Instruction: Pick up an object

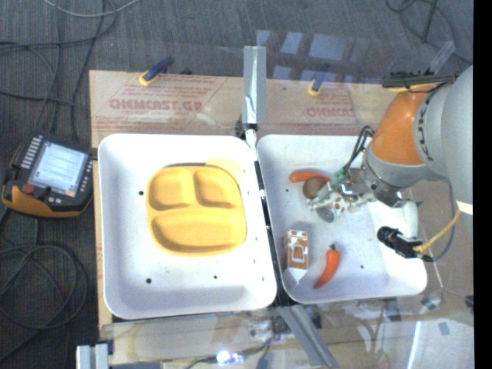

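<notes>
Way off to the left of the gripper, a handheld control pendant with a lit screen and orange casing [48, 177] sat on the floor beside the bench. Next came the left white bin [123, 283], holding a yellow plastic tray with three compartments [197, 209], well apart from the gripper. In the right white bin [361, 283], a small brown-and-white box [297, 249] lay below-left of the gripper, and a red-orange chili pepper [329, 267] lay below it, both clear of it. Up close, an orange carrot-like piece [306, 177] and a small brown rounded lump [314, 187] were just to the gripper's left. The grey arm's two-finger gripper [335, 203] was down in that bin right beside the lump, but honestly I couldn't tell if it was released or clenched, too cluttered there.
</notes>
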Tool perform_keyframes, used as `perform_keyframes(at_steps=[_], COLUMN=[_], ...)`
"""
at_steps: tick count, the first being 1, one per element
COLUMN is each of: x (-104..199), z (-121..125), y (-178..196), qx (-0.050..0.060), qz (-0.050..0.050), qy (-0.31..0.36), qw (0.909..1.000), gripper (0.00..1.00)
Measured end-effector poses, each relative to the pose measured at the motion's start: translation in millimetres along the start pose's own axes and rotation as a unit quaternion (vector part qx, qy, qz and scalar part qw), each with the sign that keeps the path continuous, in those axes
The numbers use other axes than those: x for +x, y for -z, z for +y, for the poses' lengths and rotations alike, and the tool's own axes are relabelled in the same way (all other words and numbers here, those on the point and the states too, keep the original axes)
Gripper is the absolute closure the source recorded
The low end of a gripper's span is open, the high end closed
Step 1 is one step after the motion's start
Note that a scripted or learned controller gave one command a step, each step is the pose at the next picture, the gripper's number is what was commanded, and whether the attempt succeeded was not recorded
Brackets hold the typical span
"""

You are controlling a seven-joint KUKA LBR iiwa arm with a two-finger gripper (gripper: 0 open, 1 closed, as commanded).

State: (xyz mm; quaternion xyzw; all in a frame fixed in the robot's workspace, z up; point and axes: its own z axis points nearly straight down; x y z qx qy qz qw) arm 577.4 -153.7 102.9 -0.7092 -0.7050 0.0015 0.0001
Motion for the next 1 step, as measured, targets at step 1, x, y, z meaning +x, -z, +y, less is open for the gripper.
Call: perform_keyframes(at_steps=[1], x=[82.5], z=[0.8], y=[149.7], qx=[0.0], qz=[0.0], qy=[0.004], qw=[1.0], gripper=[1.0])
